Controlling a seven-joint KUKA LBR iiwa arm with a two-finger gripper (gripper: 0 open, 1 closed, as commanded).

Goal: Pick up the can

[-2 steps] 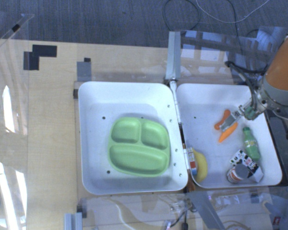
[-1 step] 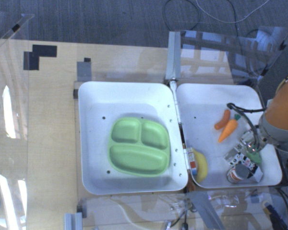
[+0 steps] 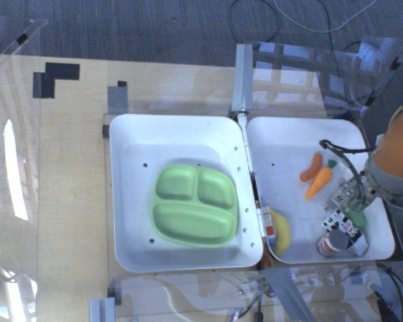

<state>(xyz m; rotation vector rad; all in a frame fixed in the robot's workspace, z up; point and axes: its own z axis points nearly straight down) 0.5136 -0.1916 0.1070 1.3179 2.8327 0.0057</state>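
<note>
The can (image 3: pixel 329 244) sits in the front right corner of the right bin (image 3: pixel 289 139), with its reddish side and pale top showing. My gripper (image 3: pixel 348 228) comes down from the grey arm with the orange band (image 3: pixel 397 146) and hangs right over the can's far right side, touching or nearly touching it. The gripper's body hides part of the can.
Two orange carrots (image 3: pixel 316 174) lie in the middle of the right bin, and a banana (image 3: pixel 279 231) rests against its front left wall. A green divided plate (image 3: pixel 193 205) lies in the left bin (image 3: pixel 131 180). Cables trail behind the bins.
</note>
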